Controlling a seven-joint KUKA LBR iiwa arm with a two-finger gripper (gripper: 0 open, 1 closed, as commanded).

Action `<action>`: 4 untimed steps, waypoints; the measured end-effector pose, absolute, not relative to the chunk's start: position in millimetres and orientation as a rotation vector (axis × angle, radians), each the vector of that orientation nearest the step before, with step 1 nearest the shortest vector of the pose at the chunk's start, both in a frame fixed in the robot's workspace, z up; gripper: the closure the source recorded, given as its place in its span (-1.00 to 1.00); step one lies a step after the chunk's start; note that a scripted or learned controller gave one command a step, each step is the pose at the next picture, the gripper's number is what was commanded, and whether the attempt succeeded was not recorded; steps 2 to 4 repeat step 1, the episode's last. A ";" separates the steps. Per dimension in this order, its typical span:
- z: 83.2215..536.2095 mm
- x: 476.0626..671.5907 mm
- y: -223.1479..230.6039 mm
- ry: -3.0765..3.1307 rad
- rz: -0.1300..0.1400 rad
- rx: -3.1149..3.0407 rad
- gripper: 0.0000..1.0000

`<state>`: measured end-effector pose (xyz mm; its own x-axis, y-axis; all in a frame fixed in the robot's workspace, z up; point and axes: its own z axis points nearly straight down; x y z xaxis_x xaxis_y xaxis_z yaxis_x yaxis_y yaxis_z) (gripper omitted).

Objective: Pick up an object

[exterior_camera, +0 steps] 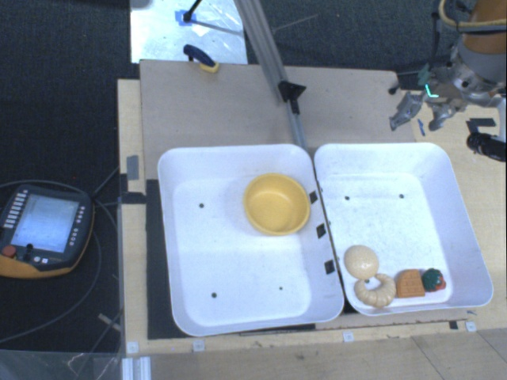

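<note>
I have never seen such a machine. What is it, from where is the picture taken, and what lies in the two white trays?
This is one picture from a camera fixed above a bench, looking down at a slant. The grey and orange robot arm enters at the upper right; its gripper hangs open above the bench, holding nothing. The left bin holds a yellow bowl. The right bin holds, in its near corner, a beige egg-like object, a tan ring and an orange and green toy.
</note>
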<state>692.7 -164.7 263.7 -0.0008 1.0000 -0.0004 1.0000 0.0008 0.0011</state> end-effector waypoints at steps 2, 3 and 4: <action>263.6 692.7 -164.7 2.222 0.001 2.220 -1.00; 263.6 692.7 -164.7 2.222 0.001 2.220 -1.00; 263.6 692.7 -164.7 2.222 0.001 2.220 -1.00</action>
